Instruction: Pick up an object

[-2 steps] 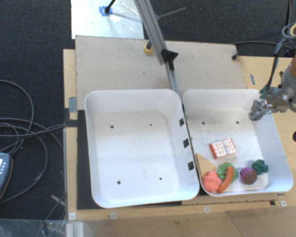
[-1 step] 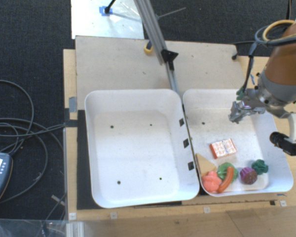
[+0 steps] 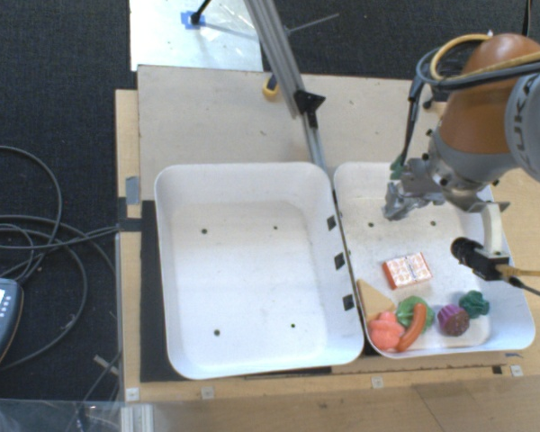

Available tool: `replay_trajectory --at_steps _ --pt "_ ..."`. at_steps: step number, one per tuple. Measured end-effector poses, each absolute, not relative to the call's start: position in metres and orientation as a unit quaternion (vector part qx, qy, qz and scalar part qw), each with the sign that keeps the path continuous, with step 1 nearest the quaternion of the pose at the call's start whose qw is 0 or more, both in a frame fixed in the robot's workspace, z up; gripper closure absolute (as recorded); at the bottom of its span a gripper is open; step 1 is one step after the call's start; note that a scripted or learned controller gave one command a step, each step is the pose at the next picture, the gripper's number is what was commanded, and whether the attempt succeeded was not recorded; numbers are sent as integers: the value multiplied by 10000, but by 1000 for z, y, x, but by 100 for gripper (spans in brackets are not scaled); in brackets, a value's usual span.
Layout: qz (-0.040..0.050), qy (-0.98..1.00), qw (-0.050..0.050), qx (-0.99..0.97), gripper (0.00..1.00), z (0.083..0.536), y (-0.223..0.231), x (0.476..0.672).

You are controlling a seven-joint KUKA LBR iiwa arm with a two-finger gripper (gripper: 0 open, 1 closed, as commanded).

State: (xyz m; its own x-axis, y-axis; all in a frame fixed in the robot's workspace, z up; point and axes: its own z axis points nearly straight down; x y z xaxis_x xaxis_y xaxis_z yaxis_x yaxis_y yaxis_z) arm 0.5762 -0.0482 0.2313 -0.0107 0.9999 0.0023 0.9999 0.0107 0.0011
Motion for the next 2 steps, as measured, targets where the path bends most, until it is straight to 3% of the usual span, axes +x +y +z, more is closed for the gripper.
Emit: replay_trajectory --at_steps 2 --pt "-18 -7109 0 -7033 100 226 53 589"
